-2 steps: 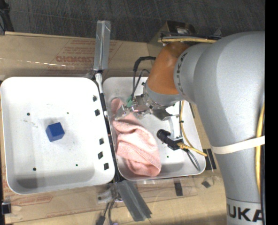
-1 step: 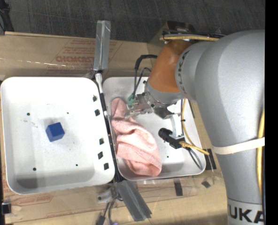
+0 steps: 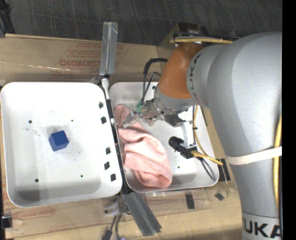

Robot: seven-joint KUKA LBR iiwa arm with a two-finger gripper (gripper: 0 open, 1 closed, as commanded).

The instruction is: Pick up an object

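Camera view: gripper hangs low in the right bin, at the upper edge of a crumpled pink towel; its opening cannot be judged. A blue cube sits in the left bin.

Grey arm, orange band, black cables.

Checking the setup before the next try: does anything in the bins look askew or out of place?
The pink towel lies crumpled in the right bin, one end bunched against the divider under the gripper. The blue cube sits alone in the left bin. Nothing looks spilled or damaged.
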